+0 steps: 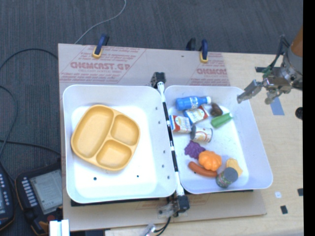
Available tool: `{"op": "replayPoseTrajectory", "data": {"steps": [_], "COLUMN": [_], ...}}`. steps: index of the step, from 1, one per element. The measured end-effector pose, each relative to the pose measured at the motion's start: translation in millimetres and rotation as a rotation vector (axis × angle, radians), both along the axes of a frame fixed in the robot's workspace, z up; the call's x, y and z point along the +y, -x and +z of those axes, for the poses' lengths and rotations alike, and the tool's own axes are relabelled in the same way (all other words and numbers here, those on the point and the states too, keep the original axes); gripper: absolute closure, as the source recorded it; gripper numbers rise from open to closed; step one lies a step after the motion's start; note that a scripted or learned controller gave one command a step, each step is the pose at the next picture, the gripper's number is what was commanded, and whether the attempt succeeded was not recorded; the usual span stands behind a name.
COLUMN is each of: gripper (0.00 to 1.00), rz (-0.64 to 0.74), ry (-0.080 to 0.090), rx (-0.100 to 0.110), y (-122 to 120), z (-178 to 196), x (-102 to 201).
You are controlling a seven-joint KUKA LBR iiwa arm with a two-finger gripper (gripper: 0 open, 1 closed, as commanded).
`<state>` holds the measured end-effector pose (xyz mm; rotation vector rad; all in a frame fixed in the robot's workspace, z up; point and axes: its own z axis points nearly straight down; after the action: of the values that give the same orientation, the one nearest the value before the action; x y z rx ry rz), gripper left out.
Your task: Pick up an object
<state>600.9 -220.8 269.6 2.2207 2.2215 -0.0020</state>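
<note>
Dark grey carpet [39,18] surrounds a light wooden bench [290,156], with black cables [15,132] trailing at left

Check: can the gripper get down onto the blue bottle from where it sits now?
Probably yes. The gripper is open above the right bin's far corner, and the blue bottle lies uncovered on top.

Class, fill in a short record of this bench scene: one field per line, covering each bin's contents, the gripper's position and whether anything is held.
left bin: yellow divided plate
right bin: blue bottle, green piece, purple grapes, orange pumpkin, hot dog, small can, other small food toys
gripper: above the bench, just outside the right bin's upper right corner
fingers: spread apart, nothing between them
held object: none
</note>
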Motion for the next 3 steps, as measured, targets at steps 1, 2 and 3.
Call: {"op": "replayPoseTrajectory", "data": {"steps": [1, 2, 3], "gripper": [0.0, 0.0, 1.0], "rz": [0.001, 0.0, 0.001], "ry": [-0.002, 0.004, 0.002], "rx": [0.005, -0.011, -0.012], "y": [-48.6, -47.7, -48.8], "z": [-137.7, -171.1, -160.0], "x": [22.7, 54.9, 56.6]}}
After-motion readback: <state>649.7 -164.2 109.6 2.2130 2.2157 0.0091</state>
